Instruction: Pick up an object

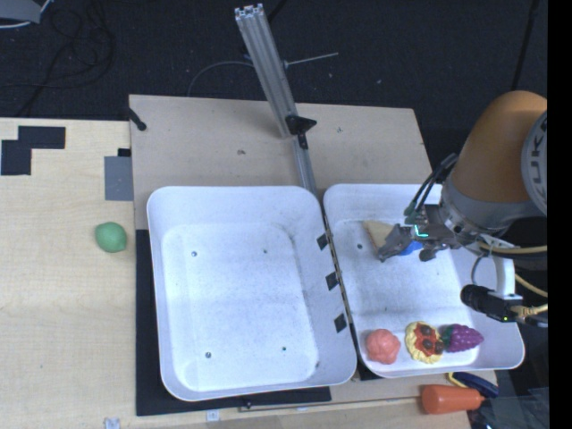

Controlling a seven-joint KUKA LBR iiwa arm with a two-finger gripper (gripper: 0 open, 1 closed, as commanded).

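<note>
Pale wood bench [54, 266] under you carries two shallow white plastic bins side by side, with dark floor and loose cables beyond. You see the two-finger gripper [409, 243] low inside the right-hand bin [420, 307], its dark fingers spread apart, one towards the divider and one towards the arm. Between them sits a small blue object [404, 246], mostly covered by the gripper, so you cannot tell its shape or whether the fingers actually press it. Touching that spot, on the side towards the bin's far wall, lies a tan wedge-shaped piece [378, 232], partly hidden by the same finger.

Along the near wall of that right-hand bin you have three toy foods in a row: a rounded pink-red lump [382, 346], a yellow piece with red and dark patches [424, 341], and a bumpy purple grape cluster [463, 336].

Left of it, the larger white bin [232, 293] shows a speckled floor. Outside the right-hand bin's near wall an orange carrot-like toy [450, 399] lies partly cut off. Far to the left, a green ball [111, 237] rests on the bench.
</note>
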